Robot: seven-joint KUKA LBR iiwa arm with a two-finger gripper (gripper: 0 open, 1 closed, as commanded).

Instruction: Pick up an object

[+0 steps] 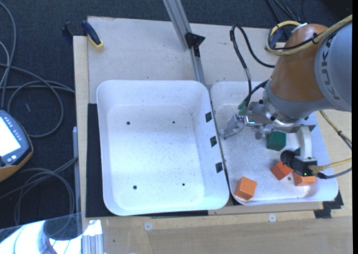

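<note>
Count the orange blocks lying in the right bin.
3. The first orange block lies by the front rim of the right bin, near the divider. The second orange block sits further right. The third orange block is beside it, partly covered. The arm may hide more.

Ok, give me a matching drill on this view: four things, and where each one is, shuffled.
Things:
1 green block
2 lone orange block
3 gripper
4 yellow tool

Places:
A on the bench, behind the left bin
B near-left corner of the right bin
C middle of the right bin
D over the right bin, close to its left wall

Pairs: 1-C, 2-B, 3-D, 4-A
</note>
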